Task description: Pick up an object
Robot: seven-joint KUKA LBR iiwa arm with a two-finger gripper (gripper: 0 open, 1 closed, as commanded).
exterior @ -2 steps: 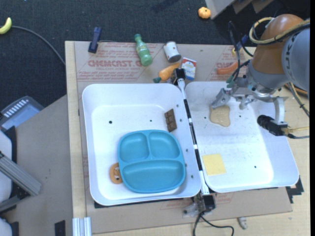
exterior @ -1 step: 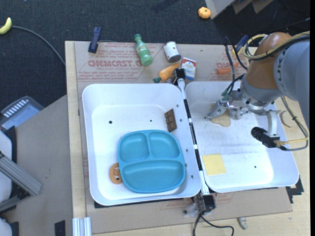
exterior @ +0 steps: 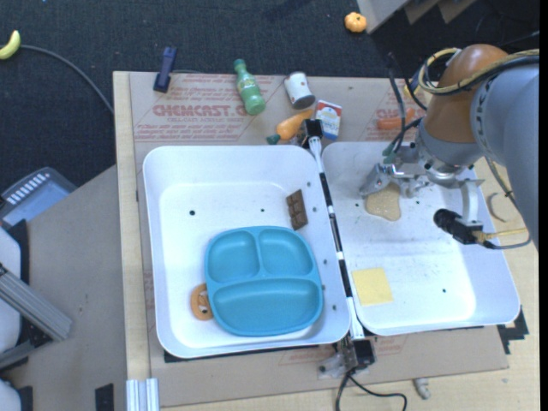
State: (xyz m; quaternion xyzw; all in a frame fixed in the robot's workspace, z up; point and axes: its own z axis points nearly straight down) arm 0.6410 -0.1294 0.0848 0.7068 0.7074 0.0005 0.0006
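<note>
Arm: the grey KUKA arm [exterior: 505, 101] reaches in from the right, its orange band [exterior: 458, 88] above the wrist, bent down over the far part of the right bin.
Pincer: the pincer [exterior: 396, 181] hangs low over the right bin, directly above a tan flat piece; whether its two digits are spread or pressed together cannot be told from this slant, and nothing is seen between them.
Right bin: the shallow white right bin [exterior: 479, 302] holds the tan flat piece [exterior: 384, 205], shaped like a cookie or cracker, near its far left part, just under the pincer, and a yellow square [exterior: 372, 286], like a sponge or cheese slice, nearer the front left corner. The two lie well apart.
Left bin: the white left bin [exterior: 167, 229] carries a blue divided plate [exterior: 261, 279] with three compartments in its front half. A small orange-brown round item [exterior: 200, 302] peeks out beside the plate's left front edge, touching or partly under it. A brown chocolate-bar piece [exterior: 296, 209] lies near the bin's right wall, beyond the plate.
Tabletop behind the bins: on the tabletop [exterior: 128, 229] lie a green toy bottle [exterior: 249, 86], a small white can [exterior: 299, 90], an orange carrot-like toy [exterior: 292, 126], a small carton [exterior: 328, 119] and a dark blue marker-like object [exterior: 164, 68].
Floor: a small orange ball [exterior: 355, 22] and a yellow banana tip [exterior: 8, 44] rest on the dark carpet.
</note>
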